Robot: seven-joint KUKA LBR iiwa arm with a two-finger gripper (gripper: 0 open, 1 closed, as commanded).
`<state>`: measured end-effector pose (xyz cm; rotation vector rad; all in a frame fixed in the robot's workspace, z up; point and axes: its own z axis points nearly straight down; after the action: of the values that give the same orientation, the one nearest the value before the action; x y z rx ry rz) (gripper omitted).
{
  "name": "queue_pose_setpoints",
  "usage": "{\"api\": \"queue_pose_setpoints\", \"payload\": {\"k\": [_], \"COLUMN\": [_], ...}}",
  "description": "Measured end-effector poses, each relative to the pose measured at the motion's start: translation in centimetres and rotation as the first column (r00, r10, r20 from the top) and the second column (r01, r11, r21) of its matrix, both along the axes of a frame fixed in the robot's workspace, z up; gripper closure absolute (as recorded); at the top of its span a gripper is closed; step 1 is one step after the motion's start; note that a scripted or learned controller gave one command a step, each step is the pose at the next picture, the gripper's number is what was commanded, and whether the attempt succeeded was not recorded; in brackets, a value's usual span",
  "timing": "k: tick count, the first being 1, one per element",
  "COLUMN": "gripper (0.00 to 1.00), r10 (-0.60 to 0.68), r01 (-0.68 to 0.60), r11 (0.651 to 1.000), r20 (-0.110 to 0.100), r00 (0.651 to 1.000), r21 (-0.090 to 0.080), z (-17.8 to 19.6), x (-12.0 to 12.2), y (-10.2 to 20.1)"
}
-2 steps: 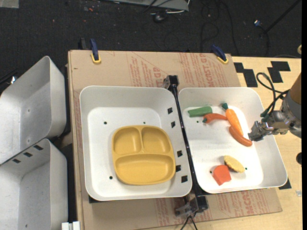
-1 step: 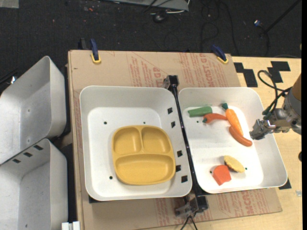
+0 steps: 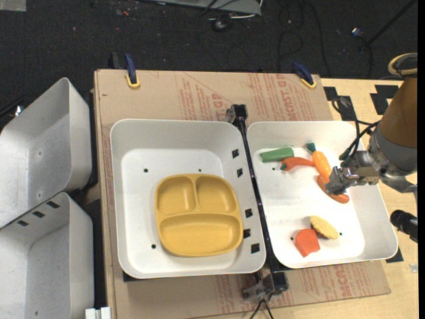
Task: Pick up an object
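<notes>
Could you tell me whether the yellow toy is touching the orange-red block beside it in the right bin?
Touching: the camera view shows the yellow toy overlapping the orange-red block, no gap.

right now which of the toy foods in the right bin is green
The green piece, lying at the bin's far left near the divider. The other pieces are red, orange or yellow, like the yellow piece toward the near edge.

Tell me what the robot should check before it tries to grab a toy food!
1. Gripper is over the right bin: ok.
2. A toy lies under it, the orange-red piece: ok.
3. Fingers set around that piece: cannot tell.
4. Carrot close beside could get bumped: not ok.
5. Green piece and yellow piece lie well apart from the gripper: ok.
</notes>
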<state>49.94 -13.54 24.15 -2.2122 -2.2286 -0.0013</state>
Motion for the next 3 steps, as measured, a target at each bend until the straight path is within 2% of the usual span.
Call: {"api": "queue_pose_setpoints", "payload": {"k": [1, 2, 3], "gripper": [1.0, 1.0, 1.0], "r10": [0.001, 0.0, 0.0], "r01": [-0.001, 0.0, 0.0], "r11": [1.0, 1.0, 1.0], "r20": [0.0, 0.002, 0.001], "r00": [1.0, 1.0, 1.0], "r21": [0.0, -0.001, -0.001], "z": [-1.2, -0.2, 0.4], "x": [0.9, 2.3, 2.6], "y": [5.6, 10.8, 16.0]}}
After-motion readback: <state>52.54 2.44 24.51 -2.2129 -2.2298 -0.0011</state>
